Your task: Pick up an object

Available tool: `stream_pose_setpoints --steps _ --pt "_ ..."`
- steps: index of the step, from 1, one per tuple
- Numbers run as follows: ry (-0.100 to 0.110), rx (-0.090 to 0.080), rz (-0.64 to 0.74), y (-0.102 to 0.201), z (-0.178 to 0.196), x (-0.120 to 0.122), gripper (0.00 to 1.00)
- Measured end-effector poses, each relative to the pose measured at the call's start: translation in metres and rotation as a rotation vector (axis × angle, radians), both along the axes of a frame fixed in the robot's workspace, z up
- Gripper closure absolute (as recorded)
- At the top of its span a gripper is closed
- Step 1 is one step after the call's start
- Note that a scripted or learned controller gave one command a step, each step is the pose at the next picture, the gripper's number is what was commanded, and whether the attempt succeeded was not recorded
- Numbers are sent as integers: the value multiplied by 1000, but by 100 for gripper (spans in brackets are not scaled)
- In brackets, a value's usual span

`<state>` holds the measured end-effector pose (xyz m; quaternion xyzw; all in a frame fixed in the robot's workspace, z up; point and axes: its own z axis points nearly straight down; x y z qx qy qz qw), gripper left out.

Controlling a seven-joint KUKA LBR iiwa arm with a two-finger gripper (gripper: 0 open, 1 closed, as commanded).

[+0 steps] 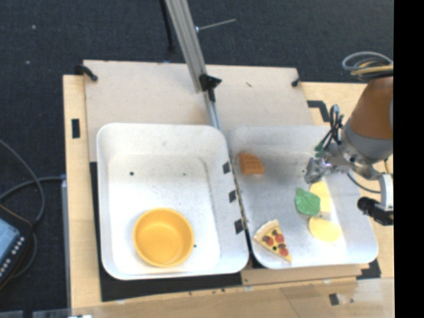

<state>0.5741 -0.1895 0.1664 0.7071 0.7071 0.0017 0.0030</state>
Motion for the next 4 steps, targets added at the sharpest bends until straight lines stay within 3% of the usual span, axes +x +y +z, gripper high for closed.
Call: stream_pose_setpoints --steps 1,2,4 --pt "1 -1 3 -2 61 -4 100" --pt "3 0 4 -2 63 -3 100" --pt "2 3 8 100 70 2 100"
